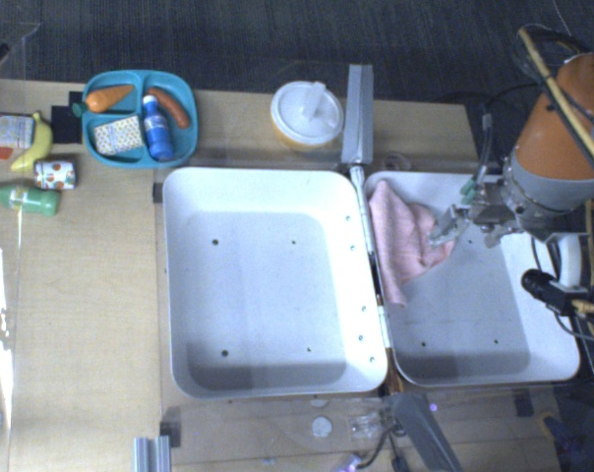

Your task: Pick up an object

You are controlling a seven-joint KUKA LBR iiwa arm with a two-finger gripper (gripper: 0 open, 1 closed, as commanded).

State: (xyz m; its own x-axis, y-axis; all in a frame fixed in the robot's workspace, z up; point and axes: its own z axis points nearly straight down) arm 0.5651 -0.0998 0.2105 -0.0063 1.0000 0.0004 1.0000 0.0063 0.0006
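Your pincer [452,226] sits at the pink cloth's [397,239] right edge, grip unreadable, so you're mid-grasp; next, confirm the pinch, then lift straight up.

The arm [563,136] runs off the right edge; the gripper [452,226] fingers blur against the pink cloth [400,244]; the carton [4,131] label is unreadable.
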